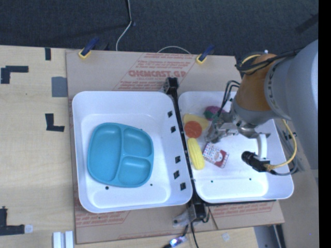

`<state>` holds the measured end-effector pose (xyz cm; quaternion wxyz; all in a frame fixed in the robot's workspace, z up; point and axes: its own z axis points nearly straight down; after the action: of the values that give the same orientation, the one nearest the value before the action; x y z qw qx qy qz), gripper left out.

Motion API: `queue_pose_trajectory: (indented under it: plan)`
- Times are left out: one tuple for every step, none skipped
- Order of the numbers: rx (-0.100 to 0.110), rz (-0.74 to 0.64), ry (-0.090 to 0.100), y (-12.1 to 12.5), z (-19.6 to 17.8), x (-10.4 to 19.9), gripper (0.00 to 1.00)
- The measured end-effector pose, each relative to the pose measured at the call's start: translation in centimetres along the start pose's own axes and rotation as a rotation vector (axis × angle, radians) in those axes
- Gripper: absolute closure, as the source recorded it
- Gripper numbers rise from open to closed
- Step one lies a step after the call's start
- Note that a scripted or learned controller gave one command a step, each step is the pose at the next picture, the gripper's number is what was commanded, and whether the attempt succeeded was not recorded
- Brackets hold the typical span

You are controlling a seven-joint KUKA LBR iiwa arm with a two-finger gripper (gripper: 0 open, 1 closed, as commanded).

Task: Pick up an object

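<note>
A: Where is the gripper [216, 132]?

B: Low over the right bin [269, 190], toward its left half. The arm [289, 87] comes in from the right, orange band above the wrist.

A: Objects near it?

B: Four, all in the right bin. A red-and-white packet [215, 155] lies just below the fingertips, flat on the floor. A yellow corn cob [195, 153] lies left of the packet, beside the dividing wall. Above the cob, an orange-red round piece [193, 129] with a yellow piece [192, 120] touching its top. A small purple and green item [212, 110] sits further back, partly hidden by the wrist.

A: State of the jaws?

B: Cannot tell. Fingers are dark against the wrist hardware, gap unreadable. Nothing visibly between them.

A: Relation to the packet?

B: The packet's top edge is just beside the tips, possibly touching; cannot tell which. The round piece is just left of the tips, apart.

A: Left bin [83, 107]?

B: A blue divided plate [120, 155], three compartments, well apart from the gripper.
</note>
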<state>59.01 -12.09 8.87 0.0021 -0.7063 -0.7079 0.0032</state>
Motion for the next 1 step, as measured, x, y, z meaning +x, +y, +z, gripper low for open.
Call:
queue_pose_trajectory:
  plan:
    - [-0.006, 0.000, 0.002, 0.21, -5.90, 0.25, 1.00]
